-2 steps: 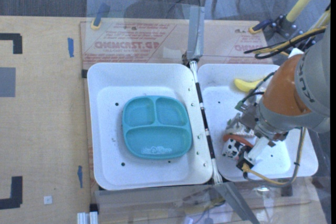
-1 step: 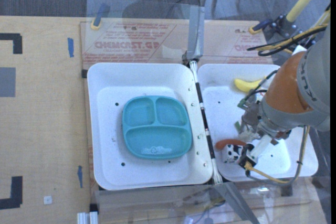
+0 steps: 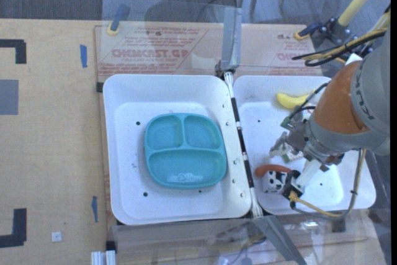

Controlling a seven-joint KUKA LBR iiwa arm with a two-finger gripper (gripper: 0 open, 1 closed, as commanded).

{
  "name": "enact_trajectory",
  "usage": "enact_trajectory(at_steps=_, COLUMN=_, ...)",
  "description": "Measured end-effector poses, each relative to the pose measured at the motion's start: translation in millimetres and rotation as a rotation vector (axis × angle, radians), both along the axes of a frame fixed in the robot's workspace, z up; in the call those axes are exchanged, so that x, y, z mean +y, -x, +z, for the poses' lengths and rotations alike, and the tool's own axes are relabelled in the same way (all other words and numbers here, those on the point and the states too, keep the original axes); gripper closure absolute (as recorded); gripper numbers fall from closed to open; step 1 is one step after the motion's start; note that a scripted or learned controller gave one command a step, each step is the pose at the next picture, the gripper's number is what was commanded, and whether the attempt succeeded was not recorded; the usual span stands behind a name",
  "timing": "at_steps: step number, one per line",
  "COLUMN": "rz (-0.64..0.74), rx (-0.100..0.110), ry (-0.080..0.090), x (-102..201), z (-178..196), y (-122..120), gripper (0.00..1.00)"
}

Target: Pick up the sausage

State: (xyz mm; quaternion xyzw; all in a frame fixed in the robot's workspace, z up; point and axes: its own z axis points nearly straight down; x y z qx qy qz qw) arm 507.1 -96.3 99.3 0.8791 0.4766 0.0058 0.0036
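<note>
The sausage (image 3: pixel 272 169) is a short red-orange piece lying on the floor of the right bin (image 3: pixel 263 115), near its left front corner. My gripper (image 3: pixel 284 147) hangs low over that bin, just above and slightly right of the sausage. The grey arm with its orange band (image 3: pixel 338 105) reaches in from the right and covers much of the bin's right half. Nothing can be made out held in the gripper.
A yellow banana (image 3: pixel 291 99) lies at the back of the right bin. A small black-and-white object (image 3: pixel 273 180) sits right in front of the sausage. The left bin (image 3: pixel 124 102) holds a teal divided plate (image 3: pixel 162 133). Cables (image 3: pixel 335 34) run at the upper right.
</note>
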Motion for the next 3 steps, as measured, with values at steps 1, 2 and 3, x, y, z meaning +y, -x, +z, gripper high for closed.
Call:
enact_trajectory(at_steps=1, rz=-0.031, rx=0.016, ry=-0.001, x=26.7, z=85.0, y=-46.8, gripper=0.0)
enact_trajectory(at_steps=2, rz=-0.075, rx=0.018, ry=-0.002, x=71.1, z=84.2, y=28.5, gripper=0.0)
enact_trajectory(at_steps=3, rz=-0.181, rx=0.016, ry=-0.001, x=40.1, z=84.5, y=0.7, gripper=0.0)
